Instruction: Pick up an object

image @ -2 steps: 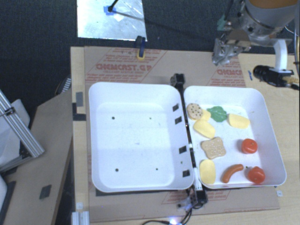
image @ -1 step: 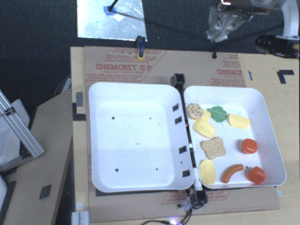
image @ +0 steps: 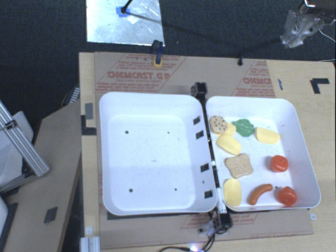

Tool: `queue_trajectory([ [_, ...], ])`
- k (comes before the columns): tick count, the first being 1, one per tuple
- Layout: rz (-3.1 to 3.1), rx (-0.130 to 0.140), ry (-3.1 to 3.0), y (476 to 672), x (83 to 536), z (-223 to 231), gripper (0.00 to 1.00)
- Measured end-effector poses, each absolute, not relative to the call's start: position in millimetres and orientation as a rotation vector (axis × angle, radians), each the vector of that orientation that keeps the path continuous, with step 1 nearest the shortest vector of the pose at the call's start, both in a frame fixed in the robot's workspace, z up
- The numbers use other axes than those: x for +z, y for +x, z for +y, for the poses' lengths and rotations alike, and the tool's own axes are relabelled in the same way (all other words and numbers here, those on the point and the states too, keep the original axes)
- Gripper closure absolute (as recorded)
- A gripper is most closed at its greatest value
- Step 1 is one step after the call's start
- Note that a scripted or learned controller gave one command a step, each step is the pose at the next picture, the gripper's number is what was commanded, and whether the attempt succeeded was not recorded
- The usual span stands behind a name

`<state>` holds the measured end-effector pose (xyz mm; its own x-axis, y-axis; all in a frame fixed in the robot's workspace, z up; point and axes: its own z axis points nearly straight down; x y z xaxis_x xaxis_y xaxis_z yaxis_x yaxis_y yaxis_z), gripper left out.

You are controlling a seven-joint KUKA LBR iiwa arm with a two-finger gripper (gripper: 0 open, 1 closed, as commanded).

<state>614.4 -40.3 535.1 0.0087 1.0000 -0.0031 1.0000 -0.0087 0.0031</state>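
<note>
— What can't you make out?
— The gripper [image: 295, 31], up at one o'clock: blurred, its arm cut by the top edge.
— And its fingers?
— Too smeared to tell.

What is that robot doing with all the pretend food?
Nothing is being held yet. The robot's gripper is up at the top right, off the bench. The toy food lies in the right white bin: a chip cookie, a green leafy piece, a square cracker, two red tomatoes, a brown sausage.
</note>
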Motion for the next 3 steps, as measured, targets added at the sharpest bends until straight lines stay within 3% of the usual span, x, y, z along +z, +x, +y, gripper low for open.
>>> queue_trajectory([
  [1, 2.226, -0.013, 2.229, 603.4, 390.8, -45.7, 1.00],
  [2, 2.225, 0.024, 2.200, 587.9, 545.3, 11.8, 1.00],
  [3, 2.236, -0.007, 2.216, 581.5, 416.1, 76.6, 1.00],
])
